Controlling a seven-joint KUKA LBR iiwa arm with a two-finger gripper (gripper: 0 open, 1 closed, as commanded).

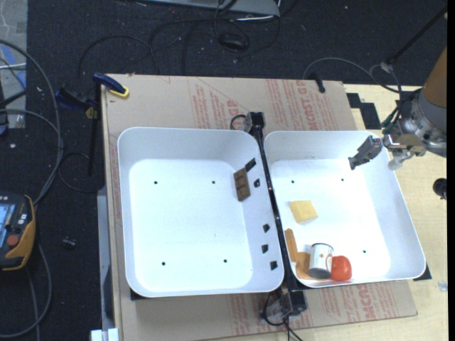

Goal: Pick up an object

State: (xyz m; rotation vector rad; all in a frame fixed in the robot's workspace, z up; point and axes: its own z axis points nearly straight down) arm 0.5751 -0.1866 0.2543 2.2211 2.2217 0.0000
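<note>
Objects cluster in the right bin's (398, 190) near-left corner: a red ball (342, 268) touching a white cup (320, 259), beside an orange strip (293, 251). Farther back lies a yellow sponge (303, 211). Over the far-right rim the gripper (380, 153) hangs, fingers apart, holding nothing.

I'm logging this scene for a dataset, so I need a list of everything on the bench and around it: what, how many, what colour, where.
Shallow white bins: 2, white, side by side on the bench, left and right.
Brown chocolate-like bar: 1, brown, right side of the left bin.
Yellow square sponge: 1, yellow, middle of the right bin.
Small white cup: 1, white with red trim, near corner of the right bin.
Red round object: 1, red, right beside the cup.
Orange wooden piece: 1, orange, left of the cup.
Cardboard sheet: 1, tan, under both bins.
Blue-and-yellow clamp: 1, far left corner of the cardboard.
Gripper: 1, grey, over the right bin's far right edge.
</note>
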